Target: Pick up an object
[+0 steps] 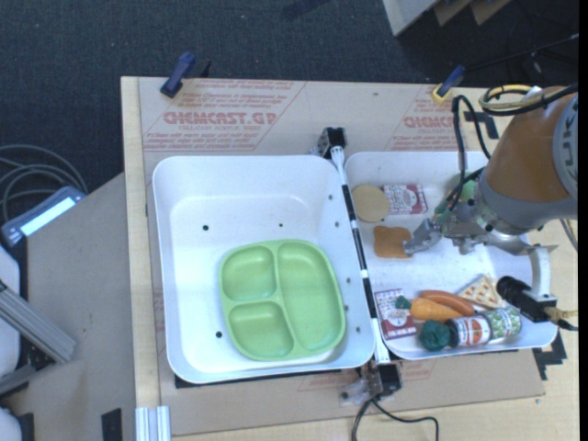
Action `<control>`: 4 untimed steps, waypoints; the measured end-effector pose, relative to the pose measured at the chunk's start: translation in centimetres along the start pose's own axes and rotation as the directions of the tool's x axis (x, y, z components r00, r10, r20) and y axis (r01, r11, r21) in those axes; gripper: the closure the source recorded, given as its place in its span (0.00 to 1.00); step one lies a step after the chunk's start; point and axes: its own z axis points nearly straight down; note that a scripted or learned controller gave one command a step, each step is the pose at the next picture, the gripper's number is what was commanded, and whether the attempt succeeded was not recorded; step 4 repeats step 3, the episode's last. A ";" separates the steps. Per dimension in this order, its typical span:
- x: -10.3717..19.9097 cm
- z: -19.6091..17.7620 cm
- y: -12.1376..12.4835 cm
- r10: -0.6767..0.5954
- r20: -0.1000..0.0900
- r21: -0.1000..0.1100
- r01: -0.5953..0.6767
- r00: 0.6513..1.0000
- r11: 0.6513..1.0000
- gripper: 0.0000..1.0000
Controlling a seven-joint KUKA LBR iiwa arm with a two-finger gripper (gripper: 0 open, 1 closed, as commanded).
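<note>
Right of centre in the frame, my gripper [424,237] is down inside the right-hand bin [432,163], its tip just beside the brown toast-shaped piece [392,242]. I cannot tell from this slant whether it is spread or pressed together, and I see nothing held in it.

Nearest out from the tip, after the toast piece, are a round tan cookie-like disc [371,203] and a small red-and-white packet [405,197] toward the bin's upper part. Along the lower edge lie a second packet [392,306], an orange carrot [437,309], a cracker wedge [480,291] and a bottle with a green cap [473,329], crowded together and touching in places.

My worries, as judgement only: the toast piece looks flat and low, so a close on it could skid over the top or nudge it toward the divider between bins. If I go for the lower cluster, the neighbours could get pinched or shoved. The cables near the wrist [478,118] could snag.

Over in the left bin [184,274], the green divided plate [280,299] sits well apart from all this.
</note>
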 end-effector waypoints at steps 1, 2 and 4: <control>-0.3 5.8 5.0 -0.001 0.001 -0.004 0.001 1.000 1.000 0.00; 2.2 5.8 4.6 -0.001 -0.001 -0.001 0.001 1.000 1.000 0.00; 2.6 5.8 1.6 0.000 -0.001 -0.001 0.000 1.000 1.000 0.00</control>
